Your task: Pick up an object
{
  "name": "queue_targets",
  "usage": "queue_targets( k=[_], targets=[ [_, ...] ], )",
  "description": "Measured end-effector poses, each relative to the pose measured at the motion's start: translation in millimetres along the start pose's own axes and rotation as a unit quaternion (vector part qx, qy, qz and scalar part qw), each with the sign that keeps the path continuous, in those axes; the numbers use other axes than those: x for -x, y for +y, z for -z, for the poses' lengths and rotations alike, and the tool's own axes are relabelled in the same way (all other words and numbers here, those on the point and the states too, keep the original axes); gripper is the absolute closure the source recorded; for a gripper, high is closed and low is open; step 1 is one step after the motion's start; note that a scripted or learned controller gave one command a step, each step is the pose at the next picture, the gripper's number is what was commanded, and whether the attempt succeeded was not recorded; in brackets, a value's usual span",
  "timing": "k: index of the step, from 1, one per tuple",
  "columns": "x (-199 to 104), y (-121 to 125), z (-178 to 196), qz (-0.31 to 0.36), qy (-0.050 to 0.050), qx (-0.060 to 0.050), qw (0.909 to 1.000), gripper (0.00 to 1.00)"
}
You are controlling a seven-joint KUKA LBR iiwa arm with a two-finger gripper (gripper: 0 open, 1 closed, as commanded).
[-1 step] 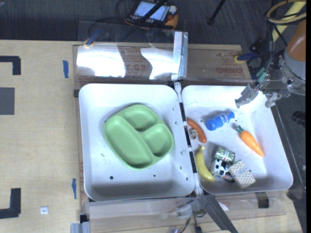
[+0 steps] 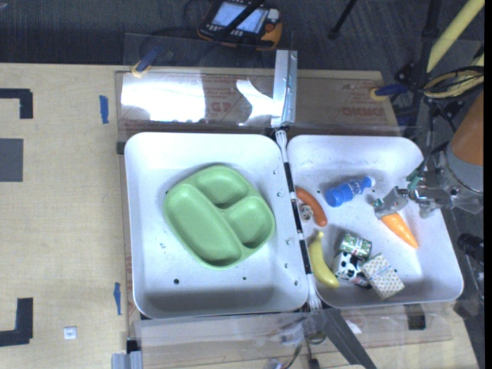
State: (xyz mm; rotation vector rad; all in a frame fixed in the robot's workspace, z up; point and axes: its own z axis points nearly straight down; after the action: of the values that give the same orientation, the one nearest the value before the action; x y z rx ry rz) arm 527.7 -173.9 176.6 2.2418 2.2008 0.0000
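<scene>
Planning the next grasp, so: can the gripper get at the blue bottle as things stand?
Probably yes. The blue bottle lies alone on bare floor in the right bin, nothing on top, and the gripper sits just beside it, over the orange carrot.

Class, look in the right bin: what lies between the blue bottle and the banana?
In the camera view, a green can lies between the blue bottle and the banana, roughly on that line, nearer the banana.

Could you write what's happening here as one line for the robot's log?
tool: over right bin, at orange cone | nothing seen held | blue bottle, banana beside | green tray: left bin
</scene>
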Motion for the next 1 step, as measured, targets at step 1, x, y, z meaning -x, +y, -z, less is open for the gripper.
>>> queue_targets(
  k=[1],
  targets=[
    [34.1,15.3,-81.1,0.083,0.005,0.001,0.9965,0.00]
  ],
)
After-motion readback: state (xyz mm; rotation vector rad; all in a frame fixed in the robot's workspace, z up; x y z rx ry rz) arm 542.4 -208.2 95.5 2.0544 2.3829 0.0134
